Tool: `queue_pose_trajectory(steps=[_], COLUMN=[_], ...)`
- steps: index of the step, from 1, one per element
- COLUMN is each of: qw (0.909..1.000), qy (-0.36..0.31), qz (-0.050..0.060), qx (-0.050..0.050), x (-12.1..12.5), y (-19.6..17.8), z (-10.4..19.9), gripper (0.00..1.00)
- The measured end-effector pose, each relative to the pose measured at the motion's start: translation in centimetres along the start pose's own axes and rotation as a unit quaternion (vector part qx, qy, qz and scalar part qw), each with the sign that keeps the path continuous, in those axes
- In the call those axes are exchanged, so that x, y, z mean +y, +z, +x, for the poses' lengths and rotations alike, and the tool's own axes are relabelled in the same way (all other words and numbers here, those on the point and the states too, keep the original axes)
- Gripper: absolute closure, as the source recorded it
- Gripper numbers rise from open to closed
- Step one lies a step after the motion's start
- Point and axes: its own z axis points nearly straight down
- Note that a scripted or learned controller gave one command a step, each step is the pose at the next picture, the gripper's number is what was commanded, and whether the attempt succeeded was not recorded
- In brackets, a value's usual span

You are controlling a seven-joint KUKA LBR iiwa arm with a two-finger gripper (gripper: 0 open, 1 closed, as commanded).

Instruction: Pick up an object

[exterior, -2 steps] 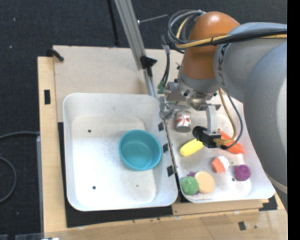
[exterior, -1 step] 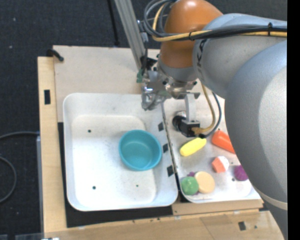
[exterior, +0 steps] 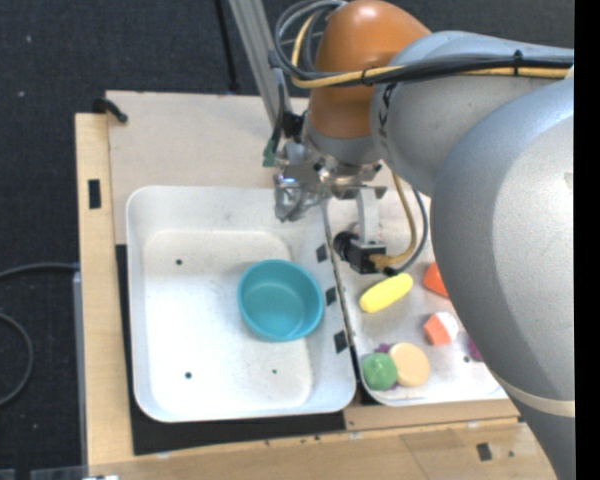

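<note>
- Camera view, left side: we see the left bin (exterior: pixel 155 298) holding a teal bowl (exterior: pixel 280 300), upright, near that bin's right wall and toward its front half; the rest of the bin floor around it is speckled white.
- Camera view, middle: the gripper (exterior: pixel 298 190) hangs over the far right corner of the left bin, close to the wall shared with the right bin (exterior: pixel 420 396). We cannot tell whether it is open or closed, since it is small and dark against the rim, and we see nothing held in it.
- Camera view, right side: the arm (exterior: pixel 480 168) covers much of the right bin. At that bin's front we make out a yellow oblong piece (exterior: pixel 386 293), a green ball (exterior: pixel 379 370) touching a tan round piece (exterior: pixel 412 364), and an orange block (exterior: pixel 441 328).
- Step in hand, as we judge it: the approach, with no grasp yet made.
- Next move, in our judgement: choose a target, likely the bowl nearest the gripper, shift toward the counter's front edge, then descend over its rim.
</note>
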Motion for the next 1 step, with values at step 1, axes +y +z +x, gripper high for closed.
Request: queue_pose_trajectory(steps=[1], qw=[1.0000], qy=[-0.001], qz=[0.000], qx=[-0.001], x=[-0.01], y=[-0.10], z=[-0.06], gripper=[0.00])
